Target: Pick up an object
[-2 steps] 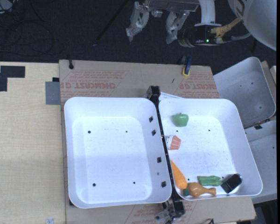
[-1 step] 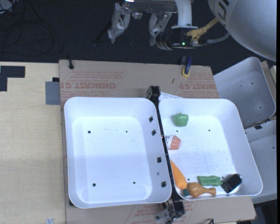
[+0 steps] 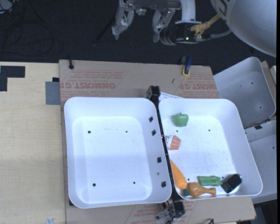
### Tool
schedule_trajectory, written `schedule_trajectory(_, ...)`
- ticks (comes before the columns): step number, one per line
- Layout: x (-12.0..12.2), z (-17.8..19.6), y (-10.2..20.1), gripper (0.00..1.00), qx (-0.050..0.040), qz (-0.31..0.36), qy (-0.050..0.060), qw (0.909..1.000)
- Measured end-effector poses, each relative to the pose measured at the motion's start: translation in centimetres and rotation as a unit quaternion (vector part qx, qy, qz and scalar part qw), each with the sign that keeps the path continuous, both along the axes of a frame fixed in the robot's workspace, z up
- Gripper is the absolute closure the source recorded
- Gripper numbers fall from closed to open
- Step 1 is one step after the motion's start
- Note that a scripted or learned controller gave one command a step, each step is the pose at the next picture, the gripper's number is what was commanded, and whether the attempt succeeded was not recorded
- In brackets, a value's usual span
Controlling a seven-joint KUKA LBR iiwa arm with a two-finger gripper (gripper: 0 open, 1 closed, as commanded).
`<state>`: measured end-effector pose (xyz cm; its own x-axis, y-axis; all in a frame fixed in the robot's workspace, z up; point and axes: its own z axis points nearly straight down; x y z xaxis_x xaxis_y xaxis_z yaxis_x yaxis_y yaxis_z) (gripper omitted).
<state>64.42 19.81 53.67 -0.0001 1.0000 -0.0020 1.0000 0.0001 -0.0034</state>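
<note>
Right bin [image 3: 242, 139]: apple [image 3: 180, 120] top, carrot [image 3: 178, 174], drumstick [image 3: 200, 189], green piece [image 3: 209, 180], black block [image 3: 231, 183] bottom; gripper [image 3: 142, 22] above bins, fingers spread, nothing held

red "CHEMCAST" print, upside down, on cardboard sheet [image 3: 107, 80], repeated

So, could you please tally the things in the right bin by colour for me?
Green: 2, the round green piece and the flat green piece
Orange: 2, the carrot and the striped orange piece
Brown: 1, the brown drumstick
Black: 1, the black block
Total: 6, all in the right bin
</note>
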Motion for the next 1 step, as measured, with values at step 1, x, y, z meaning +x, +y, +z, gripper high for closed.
schedule_trajectory(1,-0.65,-0.01,4.34,0.00,0.0010,0.002,0.000,1.0000)
